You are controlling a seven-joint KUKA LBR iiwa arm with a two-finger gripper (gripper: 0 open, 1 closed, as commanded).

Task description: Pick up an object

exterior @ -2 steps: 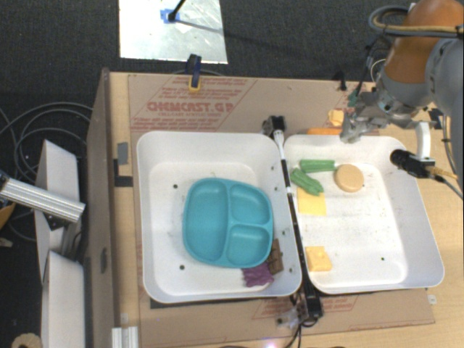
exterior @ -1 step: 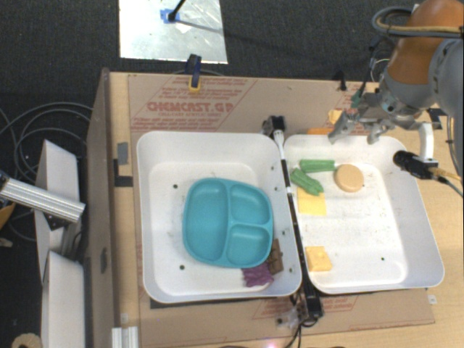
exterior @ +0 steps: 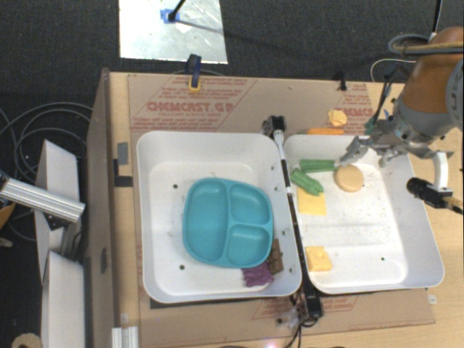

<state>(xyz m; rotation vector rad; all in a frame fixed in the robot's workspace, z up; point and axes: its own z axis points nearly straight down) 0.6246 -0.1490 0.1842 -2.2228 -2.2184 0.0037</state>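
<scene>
Jaws spread apart, holding nothing: the gripper (exterior: 371,151) hovers in the right bin (exterior: 406,263), just above a round tan toy bun (exterior: 349,178), likely light and firm; grip across its sides

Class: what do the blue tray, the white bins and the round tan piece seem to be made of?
Blue tray: likely moulded plastic, smooth, one even colour, rounded compartments. White bins: probably thin formed plastic, with soft glare and rounded rims. Round tan piece: matte, perhaps plastic or foam toy food; too small to tell.
</scene>
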